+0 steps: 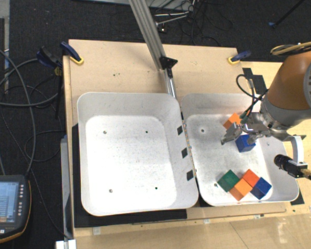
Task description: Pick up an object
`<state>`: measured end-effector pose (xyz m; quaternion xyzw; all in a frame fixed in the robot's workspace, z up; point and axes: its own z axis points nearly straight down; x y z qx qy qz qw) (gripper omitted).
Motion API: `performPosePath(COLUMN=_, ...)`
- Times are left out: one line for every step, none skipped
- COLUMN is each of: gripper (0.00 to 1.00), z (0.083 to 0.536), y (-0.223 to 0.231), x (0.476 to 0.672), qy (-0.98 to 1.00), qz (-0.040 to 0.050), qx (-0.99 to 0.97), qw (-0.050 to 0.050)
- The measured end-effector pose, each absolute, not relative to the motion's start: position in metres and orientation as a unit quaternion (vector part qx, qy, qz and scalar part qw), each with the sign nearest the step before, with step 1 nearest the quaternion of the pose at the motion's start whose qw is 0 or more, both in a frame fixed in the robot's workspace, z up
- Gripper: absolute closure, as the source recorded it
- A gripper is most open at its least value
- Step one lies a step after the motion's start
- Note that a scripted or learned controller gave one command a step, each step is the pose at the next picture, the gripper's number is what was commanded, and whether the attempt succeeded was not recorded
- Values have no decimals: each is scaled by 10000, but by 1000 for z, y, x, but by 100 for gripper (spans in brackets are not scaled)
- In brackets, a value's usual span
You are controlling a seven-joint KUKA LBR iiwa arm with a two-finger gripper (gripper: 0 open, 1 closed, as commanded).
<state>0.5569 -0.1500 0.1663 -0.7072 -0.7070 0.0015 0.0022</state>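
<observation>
one fixed camera overhead, slanting down on both bins [93, 105].

A: Where do the jaws [237, 134] sit?

B: Over the right bin [207, 191], low, at the end of the grey arm [293, 95] with its orange band.

A: What lies near them?

B: A blue block [245, 144] just beside them, toward the bin's near edge. An orange block [231, 120] is just behind them, partly hidden.

A: Is either one gripped?

B: I cannot tell.

A: Anything further off?

B: A cluster well nearer the front rim: a green block [228, 180], an orange one [246, 184], a blue one [262, 188], touching. The left bin [93, 154] lies well apart on the bench [119, 66].
</observation>
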Motion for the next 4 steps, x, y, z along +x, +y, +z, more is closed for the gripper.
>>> performPosePath(gripper=0, z=125, y=-150, x=560, qy=-7071, qz=-1, qx=-7071, qw=1)
performPosePath(gripper=100, z=136, y=-151, x=561, qy=-7070, qz=-8, qx=-7072, qw=-10)
performPosePath(gripper=100, z=182, y=-155, x=569, qy=-7077, qz=-12, qx=-7065, qw=-25)
performPosePath(gripper=100, z=237, y=-145, x=569, qy=-7085, qz=-19, qx=-7057, qw=-32)
